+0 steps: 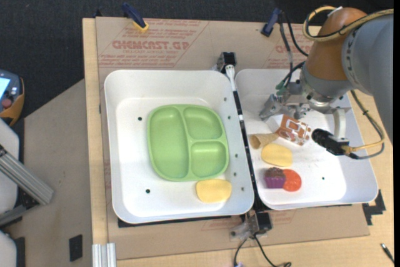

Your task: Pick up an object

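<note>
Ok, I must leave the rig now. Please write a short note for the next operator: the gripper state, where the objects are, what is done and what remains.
Gripper: low over the right bin, near its back, above an orange-and-white patterned item. Nothing is visibly held.
Right bin: tan wedge, yellow piece, purple piece, red-orange piece.
Left bin: green divided tray, and a second yellow piece at its front edge.
Done: no pick is confirmed.
Left: grasp one object and lift it.
</note>
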`<act>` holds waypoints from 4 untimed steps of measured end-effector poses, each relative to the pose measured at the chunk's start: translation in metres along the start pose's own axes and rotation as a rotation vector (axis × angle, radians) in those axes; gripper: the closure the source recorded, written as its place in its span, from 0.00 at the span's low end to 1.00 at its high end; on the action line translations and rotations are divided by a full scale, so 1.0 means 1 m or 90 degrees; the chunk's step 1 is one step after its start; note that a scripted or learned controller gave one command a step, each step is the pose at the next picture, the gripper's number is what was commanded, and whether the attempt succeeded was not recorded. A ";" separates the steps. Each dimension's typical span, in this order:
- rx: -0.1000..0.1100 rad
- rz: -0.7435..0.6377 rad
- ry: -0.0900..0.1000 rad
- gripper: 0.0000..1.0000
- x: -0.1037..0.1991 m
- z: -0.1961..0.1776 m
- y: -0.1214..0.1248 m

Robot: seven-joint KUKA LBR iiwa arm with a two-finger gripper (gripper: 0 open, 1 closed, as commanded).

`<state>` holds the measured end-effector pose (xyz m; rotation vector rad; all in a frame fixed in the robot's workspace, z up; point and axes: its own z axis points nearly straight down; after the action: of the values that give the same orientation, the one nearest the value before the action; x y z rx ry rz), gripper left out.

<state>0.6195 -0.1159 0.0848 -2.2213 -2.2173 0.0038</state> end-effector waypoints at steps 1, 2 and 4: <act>-0.003 0.000 -0.001 0.00 -0.014 0.000 0.003; -0.005 -0.002 -0.001 0.00 -0.014 -0.001 0.032; 0.000 -0.001 0.000 0.00 -0.015 0.000 -0.016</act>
<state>0.6032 -0.1312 0.0848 -2.2201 -2.2182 0.0034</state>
